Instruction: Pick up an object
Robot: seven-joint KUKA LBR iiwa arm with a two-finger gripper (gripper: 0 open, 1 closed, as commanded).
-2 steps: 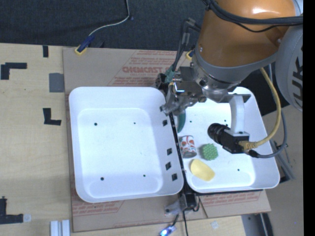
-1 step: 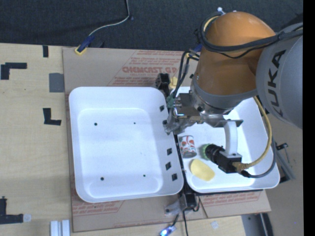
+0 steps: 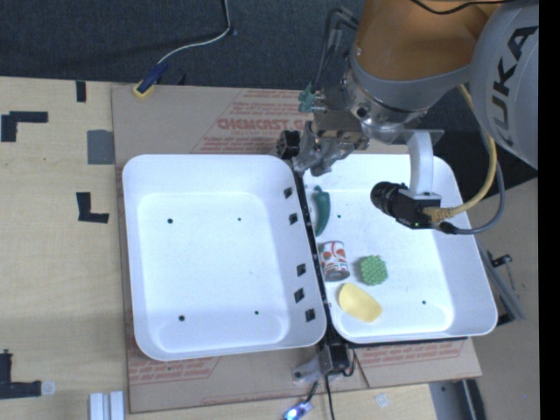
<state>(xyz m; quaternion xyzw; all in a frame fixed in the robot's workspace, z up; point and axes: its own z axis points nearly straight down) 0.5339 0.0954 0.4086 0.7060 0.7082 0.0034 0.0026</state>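
Orange band (image 3: pixel 429 7) and grey wrist (image 3: pixel 385 112) bulk large in the upper right of the frame, closest to the lens. Below them the jaws hang at upper centre, over the ridge where the left bin (image 3: pixel 210 261) meets the right bin (image 3: pixel 455 322). Whether they are released or clenched I cannot tell; the tooling is a dark tangle against the rim, and nothing can be seen between them.

All pickable things lie in the right bin, along its left side: a dark green pod (image 3: pixel 320 208) just below the jaws, a small can (image 3: pixel 334 259) lower down, a green ball (image 3: pixel 374 270) just beside it, and a yellow lump (image 3: pixel 359 303) near the lower rim.

Risks, as I judge them: the pod hugs the bin wall, so a descent may strike the ridge or nudge the pod aside rather than straddle it. The can and ball sit close enough that a grab at one may knock the other (round things roll).

A black cylinder (image 3: pixel 398 201) on the arm covers part of the bin floor. What the pod or lump really is stays unclear.
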